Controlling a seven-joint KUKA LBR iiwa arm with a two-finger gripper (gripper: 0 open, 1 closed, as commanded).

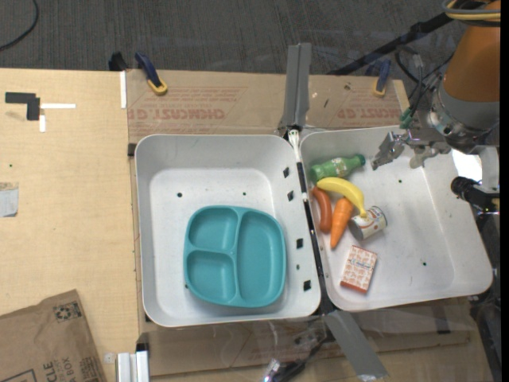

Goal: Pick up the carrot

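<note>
End effector (pixel 402 150) open, well up-right of carrot (pixel 340 221)

You have a light wooden bench (pixel 64 205) carrying two shallow white bins side by side, the left bin (pixel 155 213) and the right bin (pixel 445 253), touching along their inner walls. A brown cardboard sheet (pixel 215 106) lies under their far edges. A printed cardboard piece (pixel 48 341) rests at the bench's near left corner.

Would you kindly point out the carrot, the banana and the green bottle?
carrot (pixel 339 222): camera view, mid-body.
banana (pixel 343 189): camera view, middle of its curve.
green bottle (pixel 337 167): camera view, its body.
</note>
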